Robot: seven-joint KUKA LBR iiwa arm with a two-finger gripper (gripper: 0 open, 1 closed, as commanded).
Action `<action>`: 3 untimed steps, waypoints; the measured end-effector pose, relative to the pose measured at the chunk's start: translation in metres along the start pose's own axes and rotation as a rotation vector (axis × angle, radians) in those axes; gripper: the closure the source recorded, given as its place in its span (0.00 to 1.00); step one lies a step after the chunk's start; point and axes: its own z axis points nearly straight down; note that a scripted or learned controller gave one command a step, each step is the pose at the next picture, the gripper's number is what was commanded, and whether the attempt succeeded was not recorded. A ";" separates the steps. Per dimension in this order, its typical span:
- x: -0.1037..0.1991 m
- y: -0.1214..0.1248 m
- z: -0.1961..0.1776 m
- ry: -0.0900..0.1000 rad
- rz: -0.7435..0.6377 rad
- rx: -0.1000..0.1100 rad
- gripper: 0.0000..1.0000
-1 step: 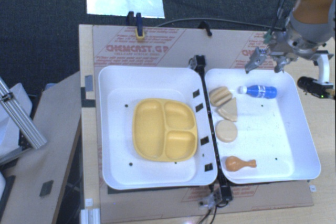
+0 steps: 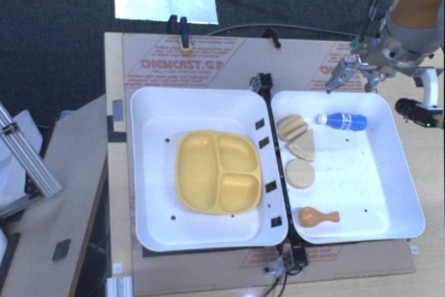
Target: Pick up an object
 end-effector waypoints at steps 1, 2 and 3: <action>0.000 0.007 0.059 0.000 0.000 0.001 0.00; -0.003 0.008 0.121 0.001 0.002 0.004 0.00; -0.002 0.009 0.161 0.000 0.001 0.001 0.00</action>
